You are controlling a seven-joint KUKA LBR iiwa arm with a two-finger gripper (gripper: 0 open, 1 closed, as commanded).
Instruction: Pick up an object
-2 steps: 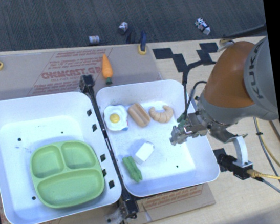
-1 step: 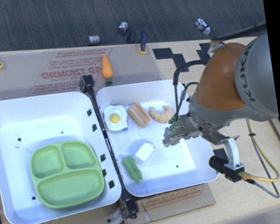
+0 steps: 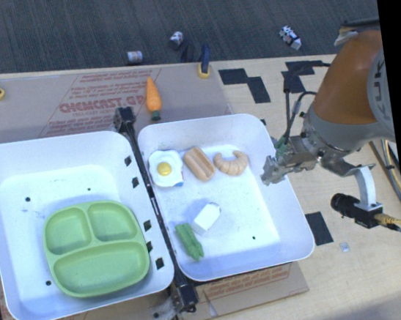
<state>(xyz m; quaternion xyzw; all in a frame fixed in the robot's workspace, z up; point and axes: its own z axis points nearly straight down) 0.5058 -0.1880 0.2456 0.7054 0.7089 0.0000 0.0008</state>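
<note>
I'm eyeing the croissant (image 3: 231, 162): prob. light, stiff plastic, slick, grip across mid-curve; claw (image 3: 270, 173) at bin (image 3: 286, 202) rim, open/shut can't tell.

Right bin (image 3: 284, 203): toy fried egg (image 3: 165, 169), hot dog (image 3: 199, 163) and croissant (image 3: 231, 162) line the far side; a white block (image 3: 206, 217) and a green pod (image 3: 190, 240) sit near the middle. Bare floor lies open along the right wall and near corner. Left bin (image 3: 2, 220): a green divided plate (image 3: 94, 247) fills the near half, the far half open. The gripper (image 3: 272, 172) hangs at the right bin's right rim.
</note>
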